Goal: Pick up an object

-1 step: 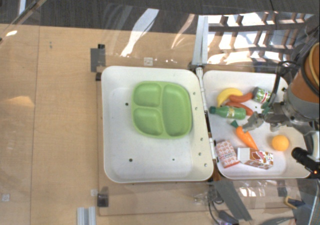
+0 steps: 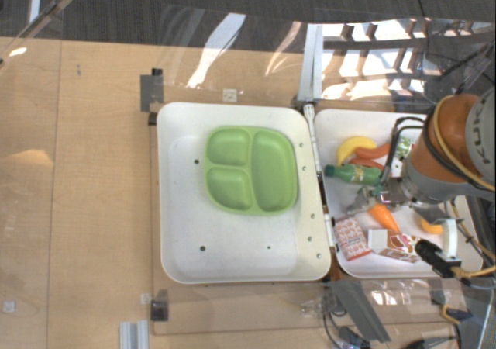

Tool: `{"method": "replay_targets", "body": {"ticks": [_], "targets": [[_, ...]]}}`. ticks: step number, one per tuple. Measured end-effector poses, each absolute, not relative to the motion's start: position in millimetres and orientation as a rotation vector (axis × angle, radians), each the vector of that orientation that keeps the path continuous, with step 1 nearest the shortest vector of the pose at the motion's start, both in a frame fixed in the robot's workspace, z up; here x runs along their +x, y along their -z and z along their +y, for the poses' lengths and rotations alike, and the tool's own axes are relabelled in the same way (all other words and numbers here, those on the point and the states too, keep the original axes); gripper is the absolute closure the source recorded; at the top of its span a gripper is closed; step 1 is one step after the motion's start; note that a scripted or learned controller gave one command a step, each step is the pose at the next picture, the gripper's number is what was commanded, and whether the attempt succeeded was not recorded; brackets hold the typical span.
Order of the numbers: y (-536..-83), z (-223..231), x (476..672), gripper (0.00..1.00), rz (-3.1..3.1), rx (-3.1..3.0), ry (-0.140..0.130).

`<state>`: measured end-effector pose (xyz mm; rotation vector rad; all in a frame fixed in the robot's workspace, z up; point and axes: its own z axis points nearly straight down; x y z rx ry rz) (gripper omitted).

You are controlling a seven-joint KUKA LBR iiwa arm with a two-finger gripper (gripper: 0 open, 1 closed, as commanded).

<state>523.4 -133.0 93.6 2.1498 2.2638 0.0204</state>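
Gripper (image 2: 377, 200) low in right bin (image 2: 332, 134), lower right of frame, over carrot (image 2: 384, 218) | grasp state: cannot tell | risk: green bottle (image 2: 353, 174) and banana (image 2: 353, 149) crowd close; likely nudged, grasp slips off carrot.

A light wooden bench (image 2: 77, 184) carries two shallow white bins side by side, touching at their near edges. The left bin (image 2: 186, 254) sits near the middle; the right bin (image 2: 333, 134) sits beside it toward the arm's side.
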Motion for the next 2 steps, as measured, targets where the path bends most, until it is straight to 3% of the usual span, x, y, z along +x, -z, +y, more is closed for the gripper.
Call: {"method": "replay_targets", "body": {"ticks": [1, 2], "targets": [[-106, -133, 527.0, 1.00, 2.261, 2.141, -0.028], [-202, -72, 540.2, 1.00, 2.239, 2.197, -0.008]]}}
